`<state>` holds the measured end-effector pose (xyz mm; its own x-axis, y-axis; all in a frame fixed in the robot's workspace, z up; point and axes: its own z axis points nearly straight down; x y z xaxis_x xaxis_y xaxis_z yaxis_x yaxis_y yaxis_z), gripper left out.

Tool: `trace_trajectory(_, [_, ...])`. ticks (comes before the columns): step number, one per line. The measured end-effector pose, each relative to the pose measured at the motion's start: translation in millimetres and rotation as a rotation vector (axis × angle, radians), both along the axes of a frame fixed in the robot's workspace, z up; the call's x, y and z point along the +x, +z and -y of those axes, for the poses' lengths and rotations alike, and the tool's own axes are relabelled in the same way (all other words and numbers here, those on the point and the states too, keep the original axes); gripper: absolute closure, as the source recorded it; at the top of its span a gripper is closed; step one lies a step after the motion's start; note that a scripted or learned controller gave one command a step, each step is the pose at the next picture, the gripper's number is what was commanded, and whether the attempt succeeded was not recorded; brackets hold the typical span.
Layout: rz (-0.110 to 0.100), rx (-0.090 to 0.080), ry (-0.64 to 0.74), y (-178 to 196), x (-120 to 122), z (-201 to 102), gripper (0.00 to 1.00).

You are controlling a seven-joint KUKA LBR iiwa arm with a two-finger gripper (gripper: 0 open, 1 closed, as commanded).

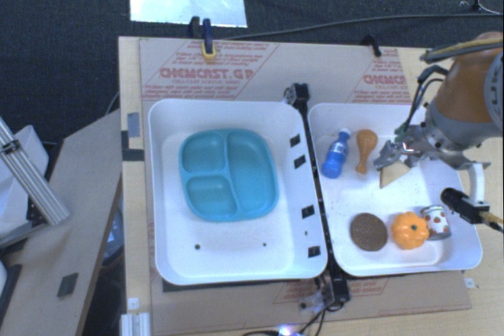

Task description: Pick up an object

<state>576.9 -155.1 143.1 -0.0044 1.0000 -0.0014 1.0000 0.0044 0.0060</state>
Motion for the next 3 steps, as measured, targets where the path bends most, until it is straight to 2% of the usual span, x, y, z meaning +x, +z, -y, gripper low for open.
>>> trace_trajectory(2, [0.000,0.000,0.002,100,4,-9,1.00])
trace_trajectory(3, [-0.004,0.002,0.005,99,12,-62,1.00])
